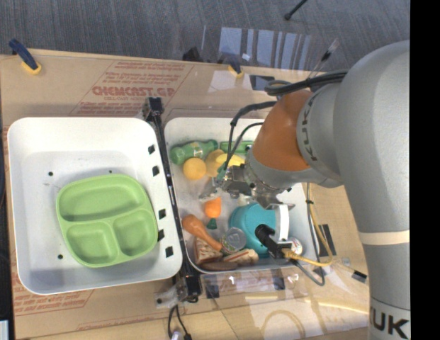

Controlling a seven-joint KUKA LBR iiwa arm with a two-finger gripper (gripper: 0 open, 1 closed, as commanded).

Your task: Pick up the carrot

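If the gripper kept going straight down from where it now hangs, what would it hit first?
Probably the small orange piece just below the gripper in the right bin, not the carrot, which lies nearer the front wall. Depth is unclear.

Green sectioned plate (106,219) in left bin (35,137), toward front edge. Right bin (198,126): yellow ball (194,168) near back-left corner, teal cup (249,225) toward front edge.

Likely a robotics lab: clamped bench (78,83), twin white bins (28,140), loose cables (305,2).
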